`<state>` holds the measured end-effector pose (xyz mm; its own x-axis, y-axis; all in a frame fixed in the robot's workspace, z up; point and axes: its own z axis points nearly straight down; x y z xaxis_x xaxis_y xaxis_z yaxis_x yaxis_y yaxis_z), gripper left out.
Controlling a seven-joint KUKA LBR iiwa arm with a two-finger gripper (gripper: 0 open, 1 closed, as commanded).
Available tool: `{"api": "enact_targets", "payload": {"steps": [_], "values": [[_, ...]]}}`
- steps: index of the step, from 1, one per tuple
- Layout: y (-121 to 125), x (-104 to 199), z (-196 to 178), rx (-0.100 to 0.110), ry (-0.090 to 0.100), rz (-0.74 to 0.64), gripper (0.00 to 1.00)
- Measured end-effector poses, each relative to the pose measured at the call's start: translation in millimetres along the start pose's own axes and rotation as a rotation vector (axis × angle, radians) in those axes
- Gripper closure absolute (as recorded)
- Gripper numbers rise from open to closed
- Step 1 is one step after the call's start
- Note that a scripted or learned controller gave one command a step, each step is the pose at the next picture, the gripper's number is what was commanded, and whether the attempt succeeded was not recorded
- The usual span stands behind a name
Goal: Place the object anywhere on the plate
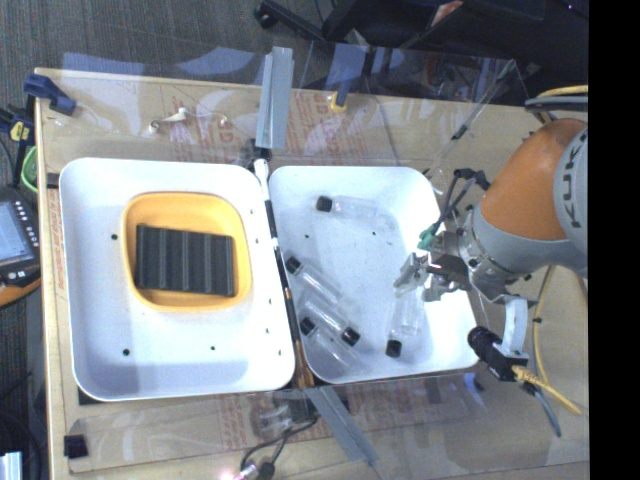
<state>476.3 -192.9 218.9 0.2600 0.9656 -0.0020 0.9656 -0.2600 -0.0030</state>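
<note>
1. The surface [150, 118] carried two shallow white bins side by side: the left bin [90, 268] in the left half of the frame and the right bin [370, 188] in the middle.

2. The plate [185, 213], a yellow-rimmed dish with a dark ribbed centre, lay in the upper middle of the left bin. Nothing rested on it, so by my reading the placing step had not been done.

3. The objects to choose from were several clear tubes with black caps, all in the right bin. One tube [345, 206] lay near the bin's upper edge; a cluster of tubes [325, 313] lay toward its lower left corner; one more tube [405, 318] lay near the lower right, just beside the claw.

4. The arm [530, 198], grey with its orange band, reached in from the right of the frame. Its claw [425, 273] hung over the right side of the right bin, well apart from the plate.

5. Whether the claw was released or clenched could not be told: its tip was a tangle of small metal parts against clear plastic, and no tube could be made out in its hold.

6. Judged from this, the task stood at an early point. Left to do: secure one tube, carry it across the divide between the bins toward the left of the frame, and set it down on the plate.
</note>
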Motion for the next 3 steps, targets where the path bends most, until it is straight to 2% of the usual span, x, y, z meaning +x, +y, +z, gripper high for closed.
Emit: {"api": "enact_targets", "payload": {"steps": [1,2,3], "values": [[-6,26,16,0.001,0.003,-0.294,1.00],[39,64,-14,0.000,0.001,-0.479,1.00],[88,100,15,-0.002,0.001,-0.664,1.00]]}}
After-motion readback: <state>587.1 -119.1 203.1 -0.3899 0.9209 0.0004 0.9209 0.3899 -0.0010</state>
